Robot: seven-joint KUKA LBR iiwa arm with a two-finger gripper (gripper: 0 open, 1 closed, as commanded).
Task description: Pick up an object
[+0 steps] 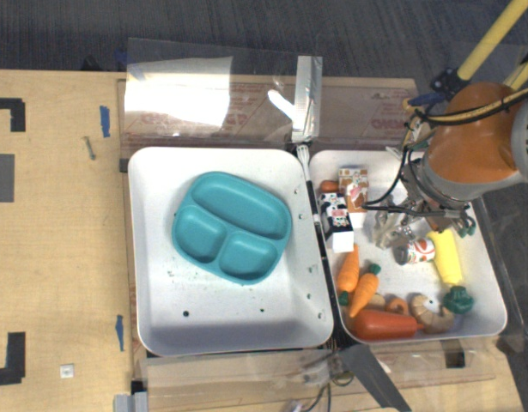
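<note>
My gripper point(399, 237) hangs low over the middle of the right bin point(495, 303), under the orange wrist band. A small white and red object point(423, 249) lies right beside its tip. A yellow corn-like piece point(447, 257) lies to the right of it. Two orange carrots point(356, 281) lie to the lower left. A red pepper-like piece point(385, 323) sits at the bin's front edge. Small boxes point(336, 213) line the bin's left wall.
A teal divided plate point(232, 225) lies in the left bin point(160, 307). A green piece point(458, 299) and brown pieces point(422, 309) sit at the right bin's front right. A clear plastic panel point(212, 101) stands behind the bins.
</note>
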